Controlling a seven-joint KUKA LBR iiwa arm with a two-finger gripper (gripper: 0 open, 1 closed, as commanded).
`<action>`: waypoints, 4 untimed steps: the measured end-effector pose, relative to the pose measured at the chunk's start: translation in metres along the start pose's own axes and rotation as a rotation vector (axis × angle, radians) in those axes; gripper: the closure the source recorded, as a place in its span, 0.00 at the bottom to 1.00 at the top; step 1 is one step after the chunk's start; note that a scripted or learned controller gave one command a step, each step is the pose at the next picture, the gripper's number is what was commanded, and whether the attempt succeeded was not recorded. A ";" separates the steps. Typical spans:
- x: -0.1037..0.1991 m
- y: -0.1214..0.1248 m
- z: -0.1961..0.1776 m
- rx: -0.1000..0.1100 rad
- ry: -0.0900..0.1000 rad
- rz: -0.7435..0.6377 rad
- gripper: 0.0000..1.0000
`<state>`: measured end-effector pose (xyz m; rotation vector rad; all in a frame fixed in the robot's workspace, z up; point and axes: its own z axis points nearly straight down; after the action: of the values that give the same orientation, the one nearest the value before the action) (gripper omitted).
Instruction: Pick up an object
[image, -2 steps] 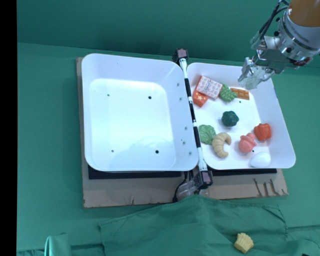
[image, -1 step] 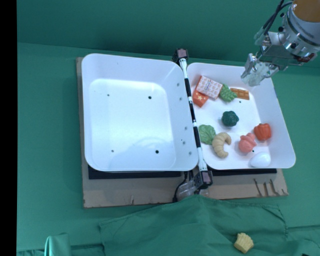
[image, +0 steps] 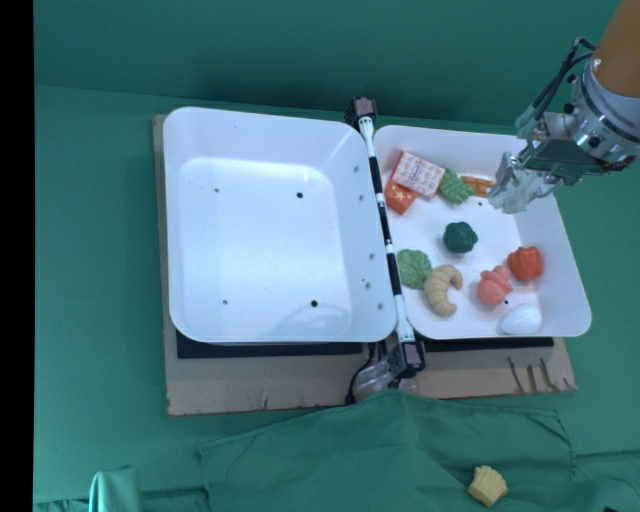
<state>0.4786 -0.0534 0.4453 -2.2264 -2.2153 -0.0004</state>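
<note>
Camera view: carrot (image: 477, 184) just beside gripper (image: 516, 198).

toy foods (image: 460, 237) in right bin (image: 570, 300)

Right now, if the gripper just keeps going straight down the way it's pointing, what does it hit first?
Probably the bare floor of the right bin, beside the orange carrot piece. The gripper hangs just right of it, though one slanted view leaves depth uncertain, so it might clip it.

Two white bins (image: 270, 135). The right one holds roughly ten toy foods (image: 460, 237), some overlapping near the top. One yellow toy (image: 487, 486) lies on the cloth (image: 300, 460).
</note>
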 end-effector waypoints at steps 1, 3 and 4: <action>-0.038 -0.004 0.097 0.006 -0.002 0.004 1.00; 0.029 -0.011 0.049 -0.013 0.000 -0.007 1.00; 0.025 -0.011 0.022 -0.007 -0.001 -0.003 1.00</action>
<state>0.4677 -0.0288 0.4236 -2.2278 -2.2223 -0.0075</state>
